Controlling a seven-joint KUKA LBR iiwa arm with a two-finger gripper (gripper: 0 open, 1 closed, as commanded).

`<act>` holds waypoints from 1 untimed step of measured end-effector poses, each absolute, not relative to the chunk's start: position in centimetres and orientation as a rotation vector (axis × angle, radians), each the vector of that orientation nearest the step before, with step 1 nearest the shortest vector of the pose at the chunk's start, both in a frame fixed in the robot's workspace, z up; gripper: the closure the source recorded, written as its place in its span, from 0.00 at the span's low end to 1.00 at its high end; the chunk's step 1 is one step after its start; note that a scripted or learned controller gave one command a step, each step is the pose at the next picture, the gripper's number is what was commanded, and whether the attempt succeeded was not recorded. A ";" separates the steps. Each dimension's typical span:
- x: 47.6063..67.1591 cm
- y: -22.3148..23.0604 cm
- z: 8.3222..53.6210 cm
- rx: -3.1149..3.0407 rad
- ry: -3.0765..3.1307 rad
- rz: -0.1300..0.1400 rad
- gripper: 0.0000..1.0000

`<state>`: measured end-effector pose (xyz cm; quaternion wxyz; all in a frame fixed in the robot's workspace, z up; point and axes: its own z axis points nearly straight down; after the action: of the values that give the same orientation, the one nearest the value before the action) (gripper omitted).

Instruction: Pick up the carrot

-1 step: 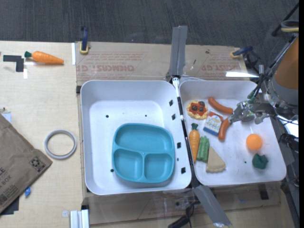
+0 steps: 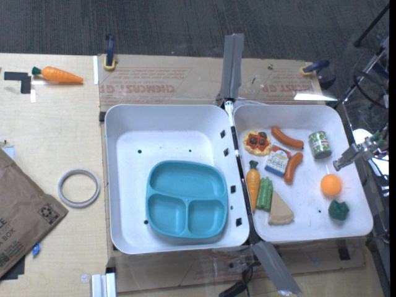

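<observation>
The carrot (image 2: 252, 185) lies in the right bin (image 2: 356, 224), against its left wall, with its green top pointing to the back. A green vegetable (image 2: 265, 193) touches its right side. My gripper (image 2: 344, 161) hovers at the right bin's right wall, above the orange ball (image 2: 331, 185) and well to the right of the carrot, with nothing seen in it. A second carrot (image 2: 57, 75) rests on the bench at the far left, outside the bins.
The right bin also holds a small pizza (image 2: 257, 142), two sausages (image 2: 288, 137), a snack packet (image 2: 277, 161), a can (image 2: 320, 145), a sandwich wedge (image 2: 281, 211) and broccoli (image 2: 338, 210). A blue divided tray (image 2: 187, 199) sits in the left bin (image 2: 124, 166). A tape ring (image 2: 78, 187) lies on the bench.
</observation>
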<state>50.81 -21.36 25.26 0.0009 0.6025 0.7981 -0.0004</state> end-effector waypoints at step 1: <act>53.9 -22.2 16.6 1.406 2.811 0.000 0.00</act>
<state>53.91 -22.18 16.56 -0.0007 0.4473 0.8944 0.0001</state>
